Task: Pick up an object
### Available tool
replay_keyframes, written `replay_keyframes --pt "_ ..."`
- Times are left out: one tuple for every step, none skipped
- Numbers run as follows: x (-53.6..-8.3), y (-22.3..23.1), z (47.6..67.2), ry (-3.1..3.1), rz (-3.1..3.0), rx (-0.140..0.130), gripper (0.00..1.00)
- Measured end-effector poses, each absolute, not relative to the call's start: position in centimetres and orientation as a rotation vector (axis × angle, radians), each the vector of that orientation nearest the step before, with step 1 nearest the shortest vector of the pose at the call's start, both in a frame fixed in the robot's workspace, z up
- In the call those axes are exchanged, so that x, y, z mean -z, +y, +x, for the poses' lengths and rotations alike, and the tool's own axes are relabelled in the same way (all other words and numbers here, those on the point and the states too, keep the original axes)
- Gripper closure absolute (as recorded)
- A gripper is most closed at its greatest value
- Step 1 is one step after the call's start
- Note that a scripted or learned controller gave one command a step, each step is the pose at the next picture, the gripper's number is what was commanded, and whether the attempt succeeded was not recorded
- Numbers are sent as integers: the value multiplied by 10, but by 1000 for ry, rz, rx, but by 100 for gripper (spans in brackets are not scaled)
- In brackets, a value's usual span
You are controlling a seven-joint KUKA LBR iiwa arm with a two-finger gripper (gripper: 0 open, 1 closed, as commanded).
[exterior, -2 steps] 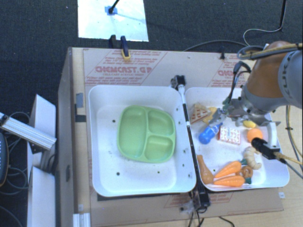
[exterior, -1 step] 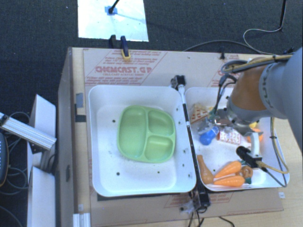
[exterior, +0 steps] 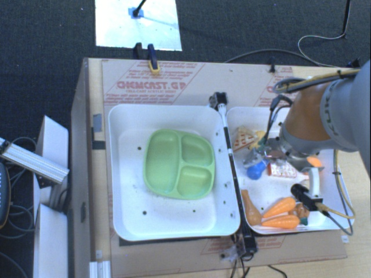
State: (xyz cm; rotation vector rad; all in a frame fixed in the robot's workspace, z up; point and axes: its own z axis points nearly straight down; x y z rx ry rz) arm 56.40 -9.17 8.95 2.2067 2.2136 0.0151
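My gripper [exterior: 262, 153] is low in the right bin [exterior: 330, 227], near its upper left part. Directly below it lies a small blue object [exterior: 255, 170]; I cannot tell whether they touch. A waffle-patterned slice [exterior: 244, 138] lies just to the gripper's left, and a red-and-white packet [exterior: 283, 170] to its right. Toward the bin's front edge are two orange carrots [exterior: 279, 207] [exterior: 282, 222] and a tan pear-shaped piece [exterior: 250, 208].
The left bin [exterior: 130, 213] holds a green divided plate [exterior: 178, 164]. A dark divider rail [exterior: 229, 155] runs between the bins. The grey arm with its orange band [exterior: 310, 117] covers the right bin's upper right. Cables hang off the bench's right side.
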Motion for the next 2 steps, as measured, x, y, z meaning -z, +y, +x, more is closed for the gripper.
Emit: replay_keyframes --pt "-100 -94 565 2210 2205 -14 100" --pt "-185 -23 589 2225 2216 -4 100"
